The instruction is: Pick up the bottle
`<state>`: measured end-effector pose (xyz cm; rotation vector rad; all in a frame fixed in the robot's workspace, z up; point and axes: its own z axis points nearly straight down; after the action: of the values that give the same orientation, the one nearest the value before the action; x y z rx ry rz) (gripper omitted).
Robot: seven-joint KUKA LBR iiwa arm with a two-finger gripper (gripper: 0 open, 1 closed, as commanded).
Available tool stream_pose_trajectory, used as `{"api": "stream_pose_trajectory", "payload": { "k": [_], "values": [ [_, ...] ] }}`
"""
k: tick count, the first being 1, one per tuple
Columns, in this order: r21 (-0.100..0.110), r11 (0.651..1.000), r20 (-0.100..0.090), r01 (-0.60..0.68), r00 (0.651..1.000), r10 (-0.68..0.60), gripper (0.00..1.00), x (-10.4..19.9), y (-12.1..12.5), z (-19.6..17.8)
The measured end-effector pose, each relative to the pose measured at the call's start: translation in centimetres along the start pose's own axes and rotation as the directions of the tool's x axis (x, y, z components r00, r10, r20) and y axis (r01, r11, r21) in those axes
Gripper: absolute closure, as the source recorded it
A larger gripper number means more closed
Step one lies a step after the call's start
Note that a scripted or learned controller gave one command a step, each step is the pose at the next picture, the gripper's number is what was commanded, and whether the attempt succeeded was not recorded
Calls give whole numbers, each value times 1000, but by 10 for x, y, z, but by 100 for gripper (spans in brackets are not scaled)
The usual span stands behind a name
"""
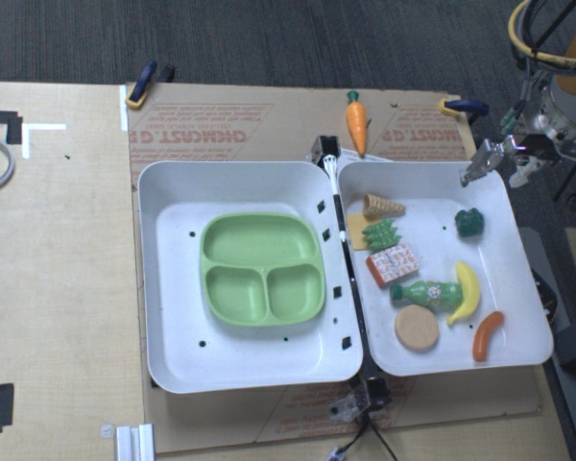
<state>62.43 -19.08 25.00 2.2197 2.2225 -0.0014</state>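
The green bottle lies on its side in the right bin, low in the middle, its cap end pointing left. A yellow banana touches its right end and a round tan disc lies just below it. My gripper hangs over the bin's far right corner, well up and to the right of the bottle. Its fingers stand apart with nothing between them.
The right bin also holds a red patterned box, a green leafy toy, a cone, a dark green broccoli and a red sausage. A green divided tray fills the left bin. A carrot lies behind the bins.
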Motion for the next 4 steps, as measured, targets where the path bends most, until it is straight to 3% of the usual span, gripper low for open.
{"api": "stream_pose_trajectory", "payload": {
  "k": [1, 2, 3, 4],
  "values": [
    [-1, 1000, 2, 3, 1000, -3, 100, 0, 1, -10],
    [1, 973, 0, -231, 973, 231, 100, -32, -67, 18],
    [3, 808, 0, -589, 808, 589, 100, 39, -62, 29],
    [3, 542, 2, -840, 542, 840, 100, 99, -105, -8]
  ]
}}
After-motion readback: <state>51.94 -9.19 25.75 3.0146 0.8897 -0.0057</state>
